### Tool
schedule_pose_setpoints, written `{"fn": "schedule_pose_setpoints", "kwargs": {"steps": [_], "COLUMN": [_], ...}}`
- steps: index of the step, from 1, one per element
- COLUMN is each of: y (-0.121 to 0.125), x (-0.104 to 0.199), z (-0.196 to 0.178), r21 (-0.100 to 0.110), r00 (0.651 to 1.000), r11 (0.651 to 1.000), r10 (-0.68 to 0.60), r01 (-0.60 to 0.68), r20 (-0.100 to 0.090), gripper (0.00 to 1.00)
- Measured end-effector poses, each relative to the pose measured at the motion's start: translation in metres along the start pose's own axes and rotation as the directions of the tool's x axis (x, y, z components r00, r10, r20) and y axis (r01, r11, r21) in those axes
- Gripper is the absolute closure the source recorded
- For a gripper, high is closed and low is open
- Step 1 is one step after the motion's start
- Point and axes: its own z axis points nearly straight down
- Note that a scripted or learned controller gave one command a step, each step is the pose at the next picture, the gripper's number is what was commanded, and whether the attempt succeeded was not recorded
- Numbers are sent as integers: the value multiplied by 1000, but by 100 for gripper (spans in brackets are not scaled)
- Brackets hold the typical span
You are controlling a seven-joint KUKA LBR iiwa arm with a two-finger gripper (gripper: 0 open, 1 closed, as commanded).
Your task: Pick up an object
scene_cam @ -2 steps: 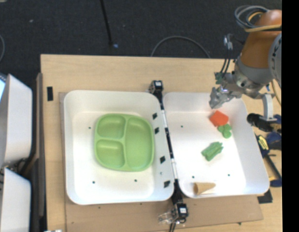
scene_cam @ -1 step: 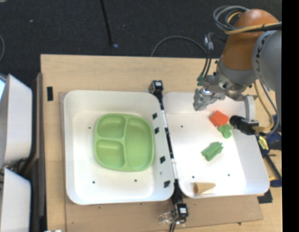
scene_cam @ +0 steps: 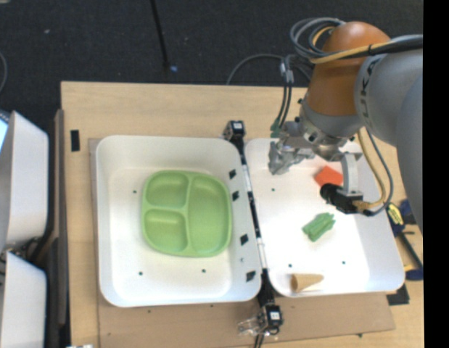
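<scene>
Though the gripper hangs over the right bin's back corner, jaw state unclear; green ridged toy lies mid-bin, likely light, rigid; grasp across its narrow width.

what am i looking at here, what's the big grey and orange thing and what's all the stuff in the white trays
The big grey and orange thing is a robot arm. It reaches in from the right of the picture, and a program steers it so that it can pick up an object. The one camera sits fixed above the wooden bench and looks down at a slant.

At the arm's end is a metal two-finger gripper, hanging over the back of the right white bin. I cannot make out whether its fingers are open or shut, and I see nothing held in it.

In that bin lie a small green ridged piece, an orange block partly hidden by the arm, and a tan cone-shaped piece near the front edge. The left white bin holds a light green plastic plate with three compartments.
</scene>
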Motion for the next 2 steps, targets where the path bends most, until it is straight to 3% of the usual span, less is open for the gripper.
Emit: {"fn": "schedule_pose_setpoints", "kwargs": {"steps": [2], "y": [-16], "x": [110], "z": [6], "r21": [1], "r00": [1000], "r11": [1000], "r10": [-2], "r01": [2], "r20": [-1], "gripper": [100]}}
